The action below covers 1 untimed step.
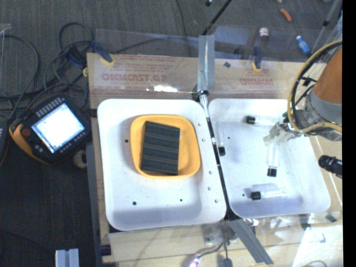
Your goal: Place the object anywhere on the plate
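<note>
The yellow plate [165,147] sat in the middle of the left white bin [160,166]. A dark ribbed block [161,148] lay flat on the plate, roughly centred, its long side running away from the camera — fully within the plate's rim.

Right of the plate, past the divider, the right white bin [272,163] held three clear tubes with black caps [271,161]: one near its far edge, one mid-bin, one near its front edge.

The arm [328,96] reached in over that bin's right side, well apart from the plate. The tool [280,131] hung above the mid-bin tube; open or closed — could not tell.
</note>
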Motion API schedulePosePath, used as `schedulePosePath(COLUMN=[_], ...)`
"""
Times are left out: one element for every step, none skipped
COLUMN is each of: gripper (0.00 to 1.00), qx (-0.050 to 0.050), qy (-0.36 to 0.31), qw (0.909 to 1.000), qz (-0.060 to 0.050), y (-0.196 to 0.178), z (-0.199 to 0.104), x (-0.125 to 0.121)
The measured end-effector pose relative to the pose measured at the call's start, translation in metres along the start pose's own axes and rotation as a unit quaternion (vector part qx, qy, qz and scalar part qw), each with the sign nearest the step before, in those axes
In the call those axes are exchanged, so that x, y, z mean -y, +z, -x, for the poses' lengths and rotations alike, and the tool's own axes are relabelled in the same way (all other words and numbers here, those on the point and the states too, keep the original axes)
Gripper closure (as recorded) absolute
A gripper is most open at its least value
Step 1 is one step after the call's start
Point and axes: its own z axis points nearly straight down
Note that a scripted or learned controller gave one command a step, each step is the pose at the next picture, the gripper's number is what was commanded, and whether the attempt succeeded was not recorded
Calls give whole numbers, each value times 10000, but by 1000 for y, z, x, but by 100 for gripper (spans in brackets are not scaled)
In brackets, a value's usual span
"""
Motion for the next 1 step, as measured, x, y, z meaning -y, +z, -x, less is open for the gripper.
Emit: schedulePosePath(gripper=[0], qx=[0], qy=[0], qw=[10000], qz=[0], y=[0], z=[0], x=[0])
